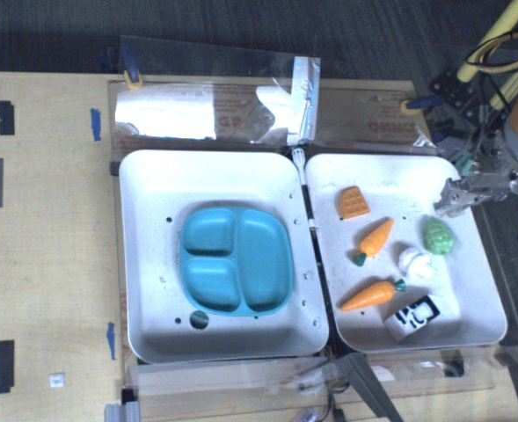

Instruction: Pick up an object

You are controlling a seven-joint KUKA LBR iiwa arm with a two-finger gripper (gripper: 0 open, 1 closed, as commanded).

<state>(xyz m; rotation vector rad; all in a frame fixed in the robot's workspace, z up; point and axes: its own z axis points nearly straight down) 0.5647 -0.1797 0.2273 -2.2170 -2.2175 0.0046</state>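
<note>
**Toy food waits in right bin as gripper hovers at far edge**

Two toy carrots (375, 238) (369, 295), an orange cracker-like piece (353, 203), a green leafy ball (438, 237), a small white object (414, 264) and a black-and-white block (414, 313) lie scattered in the right bin (492, 310). The gripper (456, 196) sits at that bin's far right rim, just above the green ball, with nothing visibly held; whether it is parted or closed cannot be told. The left bin (144, 236) holds a blue divided tray (237, 258) and a small dark green disc (199, 320).
</note>
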